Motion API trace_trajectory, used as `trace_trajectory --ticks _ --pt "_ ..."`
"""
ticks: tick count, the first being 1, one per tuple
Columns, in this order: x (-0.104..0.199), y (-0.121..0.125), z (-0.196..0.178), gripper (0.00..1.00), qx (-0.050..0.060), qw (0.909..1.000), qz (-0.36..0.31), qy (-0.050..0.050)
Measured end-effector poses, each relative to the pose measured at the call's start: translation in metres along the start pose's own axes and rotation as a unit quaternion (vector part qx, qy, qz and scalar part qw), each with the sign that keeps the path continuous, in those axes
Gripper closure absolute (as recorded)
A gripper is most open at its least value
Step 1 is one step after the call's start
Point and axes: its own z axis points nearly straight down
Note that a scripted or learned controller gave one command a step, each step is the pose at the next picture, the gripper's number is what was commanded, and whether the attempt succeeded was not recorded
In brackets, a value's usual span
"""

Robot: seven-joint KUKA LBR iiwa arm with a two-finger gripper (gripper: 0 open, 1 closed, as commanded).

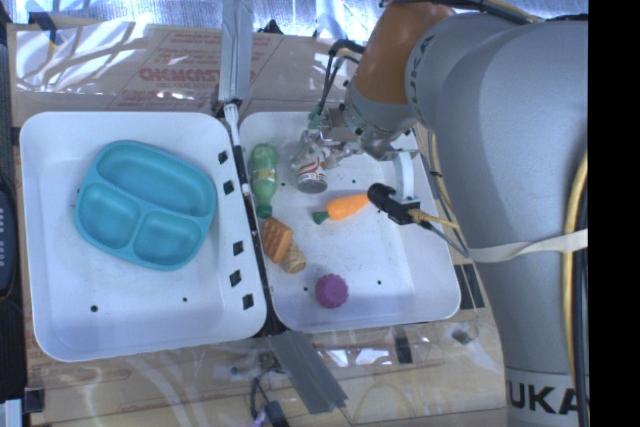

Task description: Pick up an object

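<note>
In the right bin (425,287), my gripper (318,147) hangs low over the back part, right above a small silver and red can (312,176). The wrist hides where the two meet, so whether they touch is unclear. A green bottle (263,177) lies against the bin's left wall, just left of the can. An orange carrot (345,207) lies to the right of the can and a little nearer. A brown bread piece (282,243) and a purple ball (332,290) lie toward the front.
The left bin (50,305) holds a blue divided plate (145,205). A ridge with black clips (240,245) separates the bins. The grey arm (500,145) covers the right bin's right side.
</note>
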Motion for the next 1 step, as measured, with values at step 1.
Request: trace_trajectory --ticks 1 --pt "0.0264 -0.0172 -0.1058 1.00 -0.007 1.0000 0.004 0.000"
